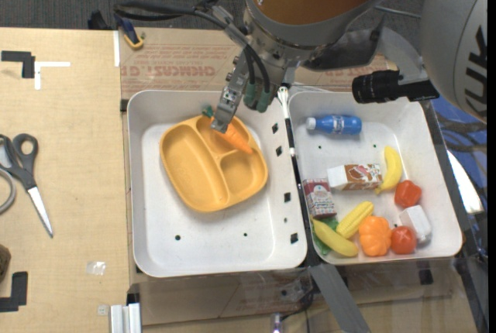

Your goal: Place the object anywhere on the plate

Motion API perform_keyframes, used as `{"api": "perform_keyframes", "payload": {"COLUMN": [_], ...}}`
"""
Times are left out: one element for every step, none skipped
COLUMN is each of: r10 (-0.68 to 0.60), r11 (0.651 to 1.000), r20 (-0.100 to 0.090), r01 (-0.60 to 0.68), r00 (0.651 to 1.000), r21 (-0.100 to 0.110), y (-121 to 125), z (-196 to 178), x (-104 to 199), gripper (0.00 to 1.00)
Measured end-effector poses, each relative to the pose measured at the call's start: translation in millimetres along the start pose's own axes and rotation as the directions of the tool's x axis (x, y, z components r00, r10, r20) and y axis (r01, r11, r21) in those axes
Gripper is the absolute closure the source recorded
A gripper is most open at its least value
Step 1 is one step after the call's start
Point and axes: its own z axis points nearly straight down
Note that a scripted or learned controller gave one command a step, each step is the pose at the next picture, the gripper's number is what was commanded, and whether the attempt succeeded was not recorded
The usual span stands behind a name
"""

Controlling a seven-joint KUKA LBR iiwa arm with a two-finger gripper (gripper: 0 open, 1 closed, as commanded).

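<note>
The left bin (155,246) holds a yellow divided plate (203,173), set toward the bin's 11 o'clock corner. A toy carrot (236,138) lies on the plate's rim at about 1 o'clock, its green top pointing toward 10 o'clock. The gripper (225,116) hangs over that green end, touching or just above it; whether its fingers are parted or closed on the carrot cannot be told from here.

The right bin (434,169) holds a blue bottle (335,124) at 12 o'clock, a banana (393,166) at 3 o'clock, and a small milk carton (355,176) near the middle. Toward 6 o'clock sit a red-labelled can (319,198), corn (353,218), an orange pumpkin-like toy (374,235) and two red pieces (406,193).

Scissors (29,180) lie on the bench at 9 o'clock of the left bin, well apart.
</note>
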Motion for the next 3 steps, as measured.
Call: {"api": "perform_keyframes", "payload": {"r10": [0.228,0.227,0.226], "r11": [0.974,0.974,0.974], "r20": [-0.001,-0.001,0.001], "r01": [-0.228,-0.227,-0.226], "r00": [0.974,0.974,0.974], "r21": [0.002,0.001,0.002], "y": [-3.8,-3.8,-3.0], "z": [35.5,35.5,26.7], "x": [7.6,7.5,6.2], "gripper": [1.0,0.0,1.0]}}
